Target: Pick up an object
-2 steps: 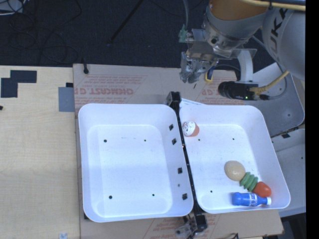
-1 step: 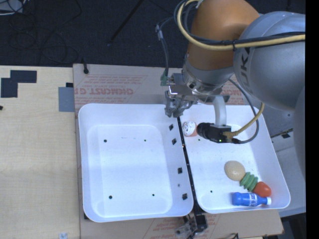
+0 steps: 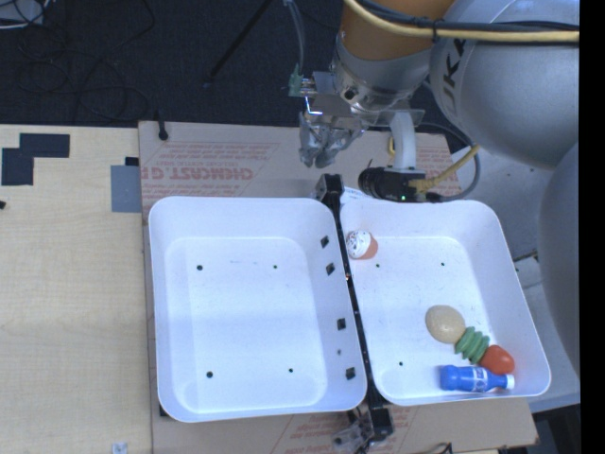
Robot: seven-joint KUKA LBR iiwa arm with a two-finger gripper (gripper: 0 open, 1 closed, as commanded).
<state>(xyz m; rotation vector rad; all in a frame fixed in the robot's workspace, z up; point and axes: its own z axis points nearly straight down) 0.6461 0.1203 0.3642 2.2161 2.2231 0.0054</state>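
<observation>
My gripper (image 3: pixel 321 149) hangs above the far edge of the bins, over the cardboard near the divider, with nothing visible between its fingers. The right bin (image 3: pixel 492 244) holds a small white and orange ball (image 3: pixel 360 245) near its far left wall. At its near right lie a tan egg-shaped piece (image 3: pixel 444 323), a green ridged piece with a red tip (image 3: pixel 482 350) and a blue bottle (image 3: pixel 475 378) on its side. All of these lie well below and to the right of the gripper.
The left bin (image 3: pixel 170 253) sits beside the right one, joined by a black clip strip (image 3: pixel 338 282). Cardboard (image 3: pixel 217 164) lies under both bins. The big grey arm body (image 3: pixel 510 55) fills the upper right, with cables at the back.
</observation>
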